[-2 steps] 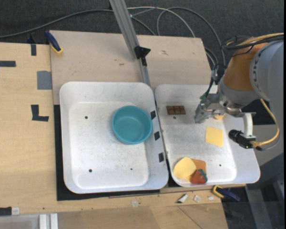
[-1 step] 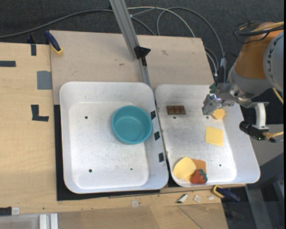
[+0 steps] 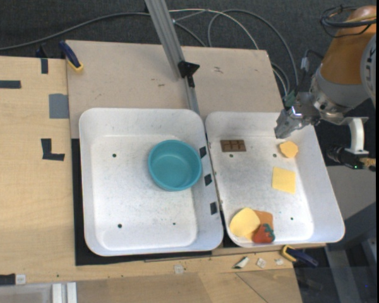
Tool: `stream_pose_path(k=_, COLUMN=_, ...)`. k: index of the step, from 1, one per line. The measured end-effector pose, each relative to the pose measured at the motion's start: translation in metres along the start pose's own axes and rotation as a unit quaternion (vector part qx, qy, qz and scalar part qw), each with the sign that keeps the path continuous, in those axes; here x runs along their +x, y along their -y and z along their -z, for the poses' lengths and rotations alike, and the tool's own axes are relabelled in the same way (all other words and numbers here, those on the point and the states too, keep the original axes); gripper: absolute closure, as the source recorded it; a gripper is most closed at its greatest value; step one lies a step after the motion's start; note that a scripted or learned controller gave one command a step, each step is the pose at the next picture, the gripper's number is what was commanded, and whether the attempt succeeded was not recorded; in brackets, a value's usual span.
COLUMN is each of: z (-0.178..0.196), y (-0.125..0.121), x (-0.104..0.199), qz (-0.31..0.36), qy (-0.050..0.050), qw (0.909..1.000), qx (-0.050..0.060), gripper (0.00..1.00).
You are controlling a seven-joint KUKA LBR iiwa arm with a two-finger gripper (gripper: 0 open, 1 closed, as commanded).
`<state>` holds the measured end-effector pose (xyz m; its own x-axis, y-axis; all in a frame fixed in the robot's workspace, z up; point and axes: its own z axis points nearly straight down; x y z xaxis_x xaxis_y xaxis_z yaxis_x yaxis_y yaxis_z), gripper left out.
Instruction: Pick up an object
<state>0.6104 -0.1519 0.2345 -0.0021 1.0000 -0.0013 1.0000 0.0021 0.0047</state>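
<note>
One pincer [image 3: 285,130], finger state not discernible, nothing seen between them; pickup judged not yet done. Just below it: small orange-yellow piece [image 3: 289,149], likeliest target. Same right bin [image 3: 325,188], farther down: yellow square [image 3: 284,180], brown block [image 3: 233,146], yellow-orange-red cluster [image 3: 252,225]. Left bin [image 3: 101,131]: teal bowl [image 3: 174,164].

no words, numbers or signs can be read on anything here.
</note>
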Motion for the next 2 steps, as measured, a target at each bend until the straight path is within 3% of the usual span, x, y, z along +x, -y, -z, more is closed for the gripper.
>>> stream_pose_path(k=1, z=0.061, y=-0.008, x=0.005, qz=0.000, qy=0.000, qw=1.0000, qx=-0.001, gripper=1.00)
stream_pose_path(k=2, z=0.057, y=-0.004, x=0.065, qz=0.002, qy=-0.001, qw=1.0000, qx=0.003, gripper=1.00)
